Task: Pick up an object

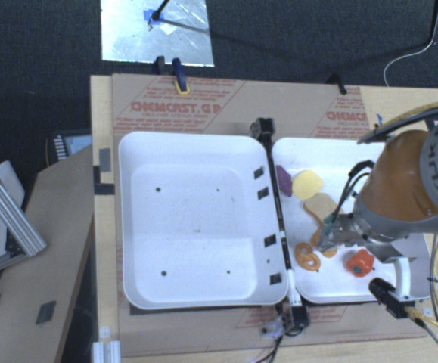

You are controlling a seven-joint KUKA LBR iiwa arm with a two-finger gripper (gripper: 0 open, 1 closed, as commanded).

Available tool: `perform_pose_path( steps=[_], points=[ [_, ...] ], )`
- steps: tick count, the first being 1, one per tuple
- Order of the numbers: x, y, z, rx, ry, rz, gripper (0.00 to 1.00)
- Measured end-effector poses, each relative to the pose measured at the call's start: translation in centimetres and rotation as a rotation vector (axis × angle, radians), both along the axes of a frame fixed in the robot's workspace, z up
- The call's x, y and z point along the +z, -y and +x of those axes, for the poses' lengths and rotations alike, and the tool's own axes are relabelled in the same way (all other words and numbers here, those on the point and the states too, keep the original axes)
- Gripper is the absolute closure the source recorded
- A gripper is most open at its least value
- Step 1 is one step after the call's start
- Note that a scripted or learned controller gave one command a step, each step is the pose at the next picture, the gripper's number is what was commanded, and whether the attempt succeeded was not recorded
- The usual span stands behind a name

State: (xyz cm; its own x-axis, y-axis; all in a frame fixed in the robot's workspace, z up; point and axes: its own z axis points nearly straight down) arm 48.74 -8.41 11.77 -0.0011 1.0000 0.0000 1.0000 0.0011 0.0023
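Camera view, arm: we see the grey arm with its orange band [400, 180] reach in from the right and hang over the right bin.
Camera view, tool: the tool [329, 234] sits low among the objects in the right bin [332, 148]; we cannot tell from above whether it grips anything or how it stands.
Camera view, right bin objects: we note a purple piece [283, 178] against the left wall, a pale yellow round object [307, 184] just beside it, and a tan flat piece [321, 206] below that, touching or just under the tool.
Camera view, lower objects: an orange ring-shaped object [306, 256] lies near the bin's front left corner; a red object [359, 262] lies to its right, near the arm's wrist.
Camera view, left bin: we see the left bin [196, 218] with its white floor, bearing a few dark dots.
Camera view, surface: both bins rest side by side on a brown printed board [181, 104] over the surface.
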Motion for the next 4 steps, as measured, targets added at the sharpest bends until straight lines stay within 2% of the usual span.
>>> perform_pose_path(
  steps=[1, 2, 3, 4],
  points=[
    [7.1, -6.7, 5.1, 0.012, 0.009, 0.002, 1.0],
    [17.9, -7.2, 6.6, 0.006, 0.012, 0.0, 1.0],
    [22.2, -13.7, 4.0, 0.01, 0.004, 0.003, 1.0],
    [27.1, -19.3, 2.1, 0.01, 0.005, 0.004, 1.0]
  ],
)
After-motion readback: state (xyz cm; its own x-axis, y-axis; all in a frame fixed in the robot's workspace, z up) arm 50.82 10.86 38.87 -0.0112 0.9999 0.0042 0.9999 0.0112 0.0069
